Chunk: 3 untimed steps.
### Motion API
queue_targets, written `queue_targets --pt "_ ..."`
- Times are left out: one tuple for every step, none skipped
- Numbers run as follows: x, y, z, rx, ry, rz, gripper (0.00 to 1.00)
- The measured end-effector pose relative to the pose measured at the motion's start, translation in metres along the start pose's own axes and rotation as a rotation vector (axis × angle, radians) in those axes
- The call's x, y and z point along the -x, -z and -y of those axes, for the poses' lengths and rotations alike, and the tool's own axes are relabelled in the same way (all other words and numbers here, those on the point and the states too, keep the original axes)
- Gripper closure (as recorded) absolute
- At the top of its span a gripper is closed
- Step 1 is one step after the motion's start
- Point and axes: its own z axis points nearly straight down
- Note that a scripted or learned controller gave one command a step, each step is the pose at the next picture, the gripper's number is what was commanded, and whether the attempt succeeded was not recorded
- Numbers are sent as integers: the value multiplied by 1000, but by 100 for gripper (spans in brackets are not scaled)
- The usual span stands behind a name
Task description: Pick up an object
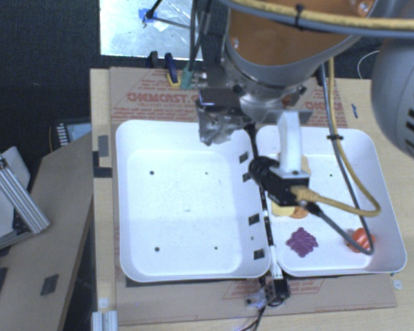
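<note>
Closest to the lens was my arm [297,26], grey with the orange band, crowding the top. Claw [217,128] hung over the far right corner of the left bin [179,205], by the divide. Couldn't tell whether it was apart or together. Nothing was visibly in it.

Candidates all sat in the right bin [317,174]: purple lump [302,241] near the front, orange piece [361,238] hard by the right wall, yellow piece [284,211] partly covered.

My call: go for purple, since it lay clear of the walls. Cross the divide, centre above it, drop straight, clamp low. Orange looked risky; the rim could foul the claw.
</note>
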Motion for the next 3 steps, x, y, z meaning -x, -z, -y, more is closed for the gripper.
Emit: queue_targets --pt "6 3 -2 5 -11 0 0" --pt "5 15 -2 7 -8 -1 100" --pt "66 20 -1 7 -18 2 100"
